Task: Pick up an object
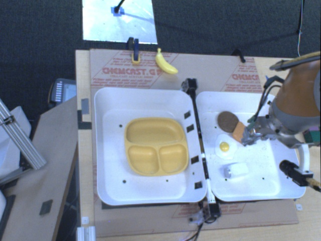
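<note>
In the right-hand shallow white bin (261,187) lie four small things: a flat brown oval disc (227,120), an orange rectangular block (238,130) touching its lower right edge, a toy fried egg (224,147) (white with a yellow yolk) just below, and a small white block (234,170) nearer the front.

Grey arm (293,117), orange band, seemingly cabled

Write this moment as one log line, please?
arm: over right bin | gripper: beside orange piece | fried egg: on bin floor | yellow tray: left bin
</note>
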### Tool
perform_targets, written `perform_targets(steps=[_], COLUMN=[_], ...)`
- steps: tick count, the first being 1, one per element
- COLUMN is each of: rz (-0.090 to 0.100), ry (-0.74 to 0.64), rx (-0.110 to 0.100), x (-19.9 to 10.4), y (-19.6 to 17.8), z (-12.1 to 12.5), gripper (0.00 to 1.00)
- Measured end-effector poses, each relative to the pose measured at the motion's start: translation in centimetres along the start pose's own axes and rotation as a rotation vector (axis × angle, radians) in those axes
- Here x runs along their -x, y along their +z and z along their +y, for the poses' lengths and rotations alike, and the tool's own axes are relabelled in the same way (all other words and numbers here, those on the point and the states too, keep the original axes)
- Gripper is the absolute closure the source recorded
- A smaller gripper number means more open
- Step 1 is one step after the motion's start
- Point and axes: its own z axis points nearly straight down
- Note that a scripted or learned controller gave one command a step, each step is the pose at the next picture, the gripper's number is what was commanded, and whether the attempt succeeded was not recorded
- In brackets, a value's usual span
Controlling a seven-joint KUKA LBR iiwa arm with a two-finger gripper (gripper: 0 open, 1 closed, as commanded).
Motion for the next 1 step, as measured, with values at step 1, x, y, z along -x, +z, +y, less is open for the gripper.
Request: perform_targets(steps=[1], rz=[0.0], ry=[-0.001], rx=[-0.001], x=[0.51], y=[-4.51], z=[-0.27], gripper=[1.0])
